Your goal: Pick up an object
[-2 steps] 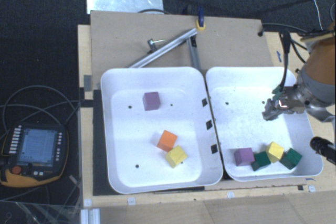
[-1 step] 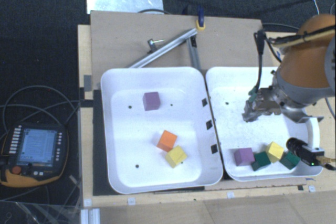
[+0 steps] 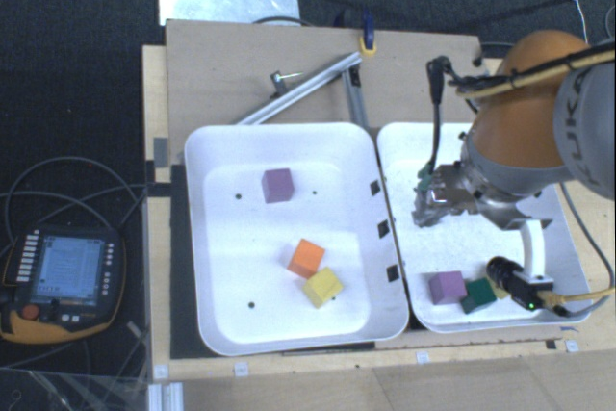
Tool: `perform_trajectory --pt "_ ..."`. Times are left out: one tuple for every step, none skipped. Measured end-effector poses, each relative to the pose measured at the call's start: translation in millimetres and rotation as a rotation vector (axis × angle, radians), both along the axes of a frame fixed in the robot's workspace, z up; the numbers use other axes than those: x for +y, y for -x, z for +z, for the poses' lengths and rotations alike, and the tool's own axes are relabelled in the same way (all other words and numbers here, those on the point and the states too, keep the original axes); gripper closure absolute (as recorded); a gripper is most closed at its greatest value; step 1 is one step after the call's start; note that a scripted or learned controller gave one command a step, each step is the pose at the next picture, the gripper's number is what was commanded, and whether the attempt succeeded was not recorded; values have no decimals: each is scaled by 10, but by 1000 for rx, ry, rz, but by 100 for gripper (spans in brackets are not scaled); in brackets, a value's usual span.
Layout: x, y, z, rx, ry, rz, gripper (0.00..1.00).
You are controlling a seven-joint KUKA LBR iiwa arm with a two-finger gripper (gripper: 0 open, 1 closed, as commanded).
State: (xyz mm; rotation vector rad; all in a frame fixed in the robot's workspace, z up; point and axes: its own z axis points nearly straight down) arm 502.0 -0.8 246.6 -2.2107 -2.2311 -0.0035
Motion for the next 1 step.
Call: perform_trajectory --pt "592 -61 -132 1 0 3 100"
